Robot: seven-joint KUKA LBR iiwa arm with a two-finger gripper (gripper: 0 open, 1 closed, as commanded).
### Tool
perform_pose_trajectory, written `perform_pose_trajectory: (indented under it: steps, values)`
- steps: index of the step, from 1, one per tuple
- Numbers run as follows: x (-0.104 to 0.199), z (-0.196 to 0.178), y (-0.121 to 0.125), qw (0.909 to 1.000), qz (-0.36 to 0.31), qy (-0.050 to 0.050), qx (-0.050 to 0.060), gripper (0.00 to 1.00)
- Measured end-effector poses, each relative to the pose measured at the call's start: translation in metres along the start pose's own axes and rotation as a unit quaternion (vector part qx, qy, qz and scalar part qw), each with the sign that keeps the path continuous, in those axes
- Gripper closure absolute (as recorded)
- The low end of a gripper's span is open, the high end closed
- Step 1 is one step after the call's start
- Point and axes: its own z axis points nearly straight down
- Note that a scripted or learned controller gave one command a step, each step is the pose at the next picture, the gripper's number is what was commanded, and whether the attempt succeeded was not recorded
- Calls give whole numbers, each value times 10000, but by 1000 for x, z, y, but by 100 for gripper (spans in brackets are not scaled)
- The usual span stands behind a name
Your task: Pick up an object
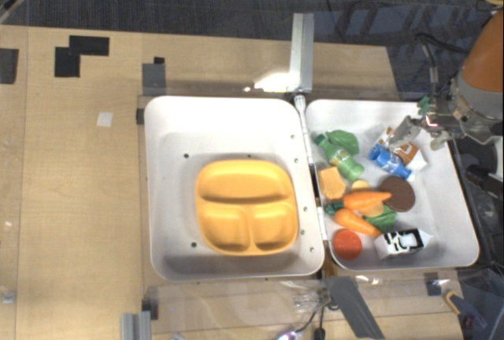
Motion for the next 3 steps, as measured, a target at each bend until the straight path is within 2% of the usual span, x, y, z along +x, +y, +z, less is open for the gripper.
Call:
perform_pose_trajectory:
  steps: [1, 2, 3]
  values:
    - [-26, 101, 23, 9995, -314, -20, -42, 0]
    - [-25, 90, 24, 9995, -320, -22, -63, 100]
    - [-25, 89, 24, 9995, -321, -23, -64, 0]
